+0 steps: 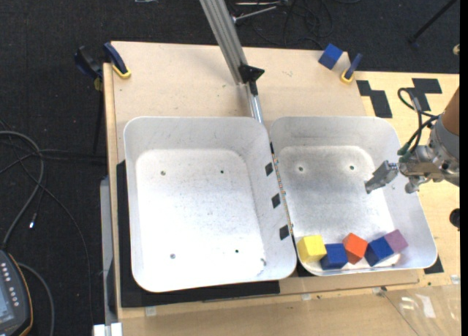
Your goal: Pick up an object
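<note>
Several blocks lie in a row along the near wall of the right bin (329, 137): a yellow block (312, 247), a blue block (335, 255), an orange block (355, 246), a second blue block (379, 251) and a purple block (396, 239). My gripper (395, 180) hangs over the right side of that bin, well above and behind the blocks. It is open, one finger (380, 176) slanting down to the left, and nothing is between the fingers.
The left bin (146, 137) adjoins the right one. A slanted metal pole (223, 23) comes down to the bins' shared far edge. A loose blue block (331, 55) and a clamp (349, 68) sit at the bench's far right, another clamp (115, 61) at far left.
</note>
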Robot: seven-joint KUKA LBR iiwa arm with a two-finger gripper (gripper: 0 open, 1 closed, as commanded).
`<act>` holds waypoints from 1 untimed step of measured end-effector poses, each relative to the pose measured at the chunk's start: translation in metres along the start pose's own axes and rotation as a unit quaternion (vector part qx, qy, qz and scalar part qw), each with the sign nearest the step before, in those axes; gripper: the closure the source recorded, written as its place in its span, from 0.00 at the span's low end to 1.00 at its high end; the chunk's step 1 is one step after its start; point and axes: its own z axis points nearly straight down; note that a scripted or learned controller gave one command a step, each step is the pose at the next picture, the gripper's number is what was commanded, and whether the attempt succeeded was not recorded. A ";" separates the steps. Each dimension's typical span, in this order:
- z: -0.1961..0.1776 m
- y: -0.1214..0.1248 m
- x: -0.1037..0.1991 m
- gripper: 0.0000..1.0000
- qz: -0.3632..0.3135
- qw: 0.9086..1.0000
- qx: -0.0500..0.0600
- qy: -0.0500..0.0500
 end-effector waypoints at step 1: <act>-0.008 0.026 0.030 0.00 -0.004 1.000 -0.001 0.000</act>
